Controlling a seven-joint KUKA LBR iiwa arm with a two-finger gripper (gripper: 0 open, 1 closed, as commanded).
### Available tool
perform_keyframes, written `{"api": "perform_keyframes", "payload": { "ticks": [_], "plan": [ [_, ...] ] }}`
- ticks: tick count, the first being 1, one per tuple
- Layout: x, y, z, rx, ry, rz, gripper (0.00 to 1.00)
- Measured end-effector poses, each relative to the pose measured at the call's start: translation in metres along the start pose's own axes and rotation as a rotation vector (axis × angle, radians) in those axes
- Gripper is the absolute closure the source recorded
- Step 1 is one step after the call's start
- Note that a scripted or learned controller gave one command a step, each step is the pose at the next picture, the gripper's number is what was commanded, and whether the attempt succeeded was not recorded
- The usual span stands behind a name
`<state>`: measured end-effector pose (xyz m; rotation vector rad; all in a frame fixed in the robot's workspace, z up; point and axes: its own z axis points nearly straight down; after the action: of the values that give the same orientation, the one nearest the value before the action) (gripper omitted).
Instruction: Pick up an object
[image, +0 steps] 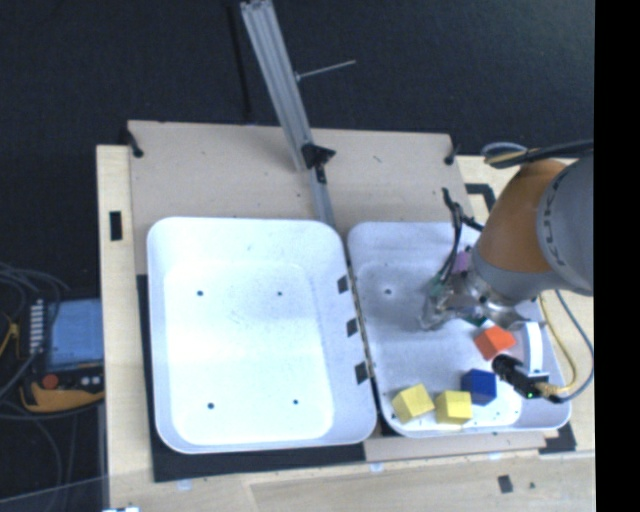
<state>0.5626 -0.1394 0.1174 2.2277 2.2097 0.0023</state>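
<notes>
My gripper (436, 308) reaches down into the right bin (395, 250), near its middle, under the arm's orange band. An orange block (493, 342) lies just to the right of it, partly under the wrist. A blue block (480, 385) sits near the bin's front right. Two yellow blocks (412, 403) (454, 406) rest side by side at the bin's front edge. A small purple piece (462, 261) shows beside the arm, above the gripper. Nothing is visibly held.
The left bin (245, 330) stands beside the right one, joined by black clips along the shared wall. A slanted metal rail (285, 90) rises behind the bins. Cables hang off the arm at the right edge of the right bin.
</notes>
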Motion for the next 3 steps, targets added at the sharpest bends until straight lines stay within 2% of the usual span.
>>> {"api": "perform_keyframes", "payload": {
  "ticks": [3],
  "plan": [
    [-0.021, 0.004, -0.15, -0.004, -0.001, -0.011, 1.0]
  ]
}}
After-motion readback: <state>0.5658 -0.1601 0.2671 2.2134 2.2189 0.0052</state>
